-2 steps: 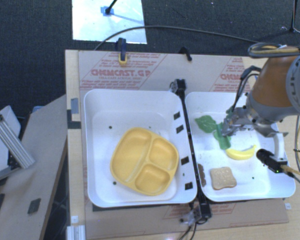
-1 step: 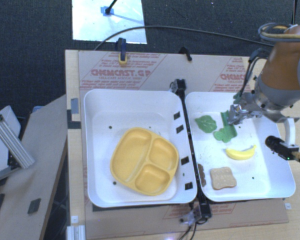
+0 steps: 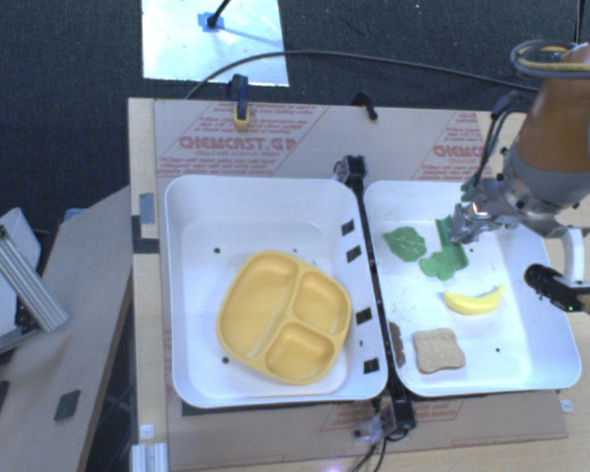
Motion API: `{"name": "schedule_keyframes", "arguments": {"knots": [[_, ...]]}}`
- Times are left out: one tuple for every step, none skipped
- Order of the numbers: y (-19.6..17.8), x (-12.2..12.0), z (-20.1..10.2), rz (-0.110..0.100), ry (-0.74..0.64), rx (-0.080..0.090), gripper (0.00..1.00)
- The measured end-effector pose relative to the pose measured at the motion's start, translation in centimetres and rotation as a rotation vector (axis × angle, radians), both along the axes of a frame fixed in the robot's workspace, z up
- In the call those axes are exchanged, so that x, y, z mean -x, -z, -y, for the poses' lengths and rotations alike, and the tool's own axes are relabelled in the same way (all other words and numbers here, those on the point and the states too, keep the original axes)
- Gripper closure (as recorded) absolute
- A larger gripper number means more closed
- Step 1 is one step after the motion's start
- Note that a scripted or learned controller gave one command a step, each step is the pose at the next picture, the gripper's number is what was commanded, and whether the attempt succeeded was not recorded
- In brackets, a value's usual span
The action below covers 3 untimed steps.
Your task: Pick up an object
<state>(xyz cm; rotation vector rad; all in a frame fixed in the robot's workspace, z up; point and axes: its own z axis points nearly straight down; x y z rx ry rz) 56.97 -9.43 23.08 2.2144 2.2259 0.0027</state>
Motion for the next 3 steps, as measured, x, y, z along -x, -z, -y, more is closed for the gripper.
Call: {"name": "schedule_keyframes", "arguments": {"knots": [[-0.6,0.8,-6.1,-0.001,-0.005,-0.003,1.0],[-0.9,0.9,-12.4,-0.001,-0.006,-0.003,1.0],[0.5,1.2,-17.9,-0.003,-0.005,-0.002,1.0]]}}
